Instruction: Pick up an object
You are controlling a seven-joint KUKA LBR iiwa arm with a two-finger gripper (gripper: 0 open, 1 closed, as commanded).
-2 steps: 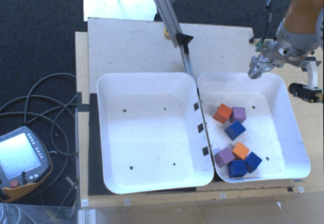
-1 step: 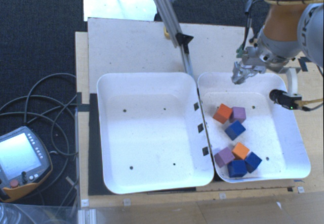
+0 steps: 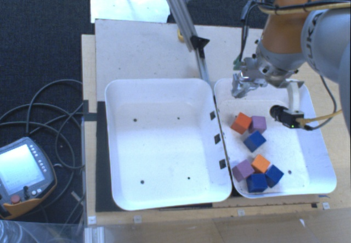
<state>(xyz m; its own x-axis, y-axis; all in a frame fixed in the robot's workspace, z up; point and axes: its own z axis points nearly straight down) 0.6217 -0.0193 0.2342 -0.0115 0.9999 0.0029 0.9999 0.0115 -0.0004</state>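
Figure: my view down on the bench, arm reaching in from the right. The gripper (image 3: 239, 89) hangs over the far-left corner of the right bin (image 3: 321, 168); I see nothing between its fingers, and whether they stand open or closed I cannot tell at this angle.

The nearest candidate is the orange cube (image 3: 241, 123), which lies nearer to me than the gripper and almost directly below it in the view, touching a purple cube (image 3: 258, 124) on its right. Being cubes, they offer no long axis to align with.

Just nearer sits a blue cube (image 3: 254, 141). A second cluster lies at the bin's near edge: a purple cube (image 3: 243, 170), an orange cube (image 3: 261, 163) and two blue cubes (image 3: 256, 182) (image 3: 273, 175), packed close.

The left bin (image 3: 118, 126) holds no cubes.

I judge the orange cube's free left face the easier approach.
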